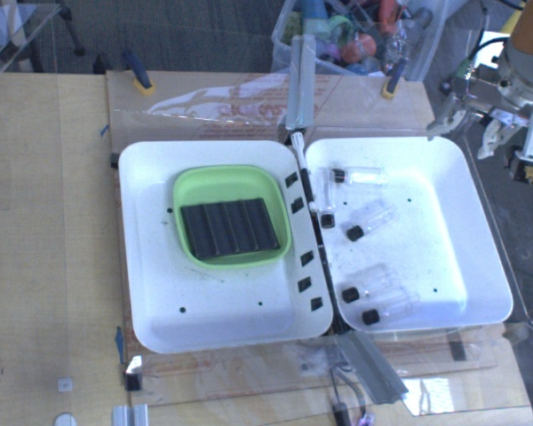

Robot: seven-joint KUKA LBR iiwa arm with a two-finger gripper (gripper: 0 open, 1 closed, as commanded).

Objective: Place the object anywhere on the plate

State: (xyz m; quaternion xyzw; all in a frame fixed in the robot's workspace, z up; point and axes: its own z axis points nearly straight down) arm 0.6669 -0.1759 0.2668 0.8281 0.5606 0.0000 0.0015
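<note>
A green square plate [188, 187] sits in the left white bin [151, 291]. A dark grey ribbed rectangular block [229, 227] lies flat on the plate and covers most of its floor. My gripper [466, 131] hangs at the upper right, above the far right corner of the right bin [466, 264] and well away from the plate. Its two fingers stand apart with nothing between them.
Several clear vials with black caps lie in the right bin, among them one at the back [360, 177], one in the middle [370, 218] and one at the front [389, 309]. A clear tub of coloured toys [355, 16] stands behind the bins.
</note>
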